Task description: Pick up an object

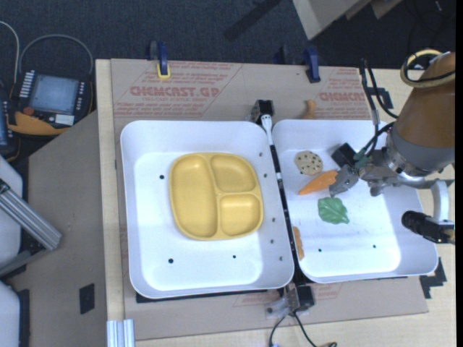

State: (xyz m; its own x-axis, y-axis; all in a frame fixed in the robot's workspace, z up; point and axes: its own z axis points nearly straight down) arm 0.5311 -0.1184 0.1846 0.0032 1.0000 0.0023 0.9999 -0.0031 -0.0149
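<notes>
Crowding threatens: gripper (346,181), finger state unclear, hovers by carrot (317,183), just far of green leaf (333,210); either may get nudged aside.

Bench (217,78) bears left bin (145,194); right bin (376,251).

The grey arm with its orange band (427,114) runs off the right edge, and its wrist hides part of the right white plastic bin's (362,259) floor.
</notes>
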